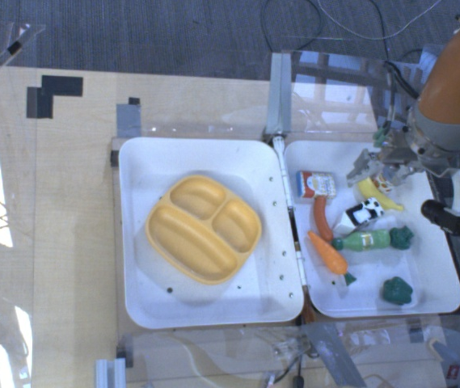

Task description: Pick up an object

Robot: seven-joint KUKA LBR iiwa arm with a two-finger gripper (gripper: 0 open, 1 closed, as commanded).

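My gripper (381, 168) hangs over the far part of the right bin (448, 297), open, with nothing between its fingers. Just below it lies a yellow banana toy (377, 192), touching a black-and-white cow toy (365, 213). A green bottle (369, 240) lies in front of those. Towards the bin's left side are a red-and-white carton (317, 184), a red sausage (320, 214) and an orange carrot (328, 254). A green broccoli piece (397, 290) sits near the front right corner.
The left bin (145, 297) holds a yellow divided plate (204, 227). A raised divider (291, 225) separates the two bins. The arm's orange band (456, 79) looms at the right, and cables run across the floor behind.
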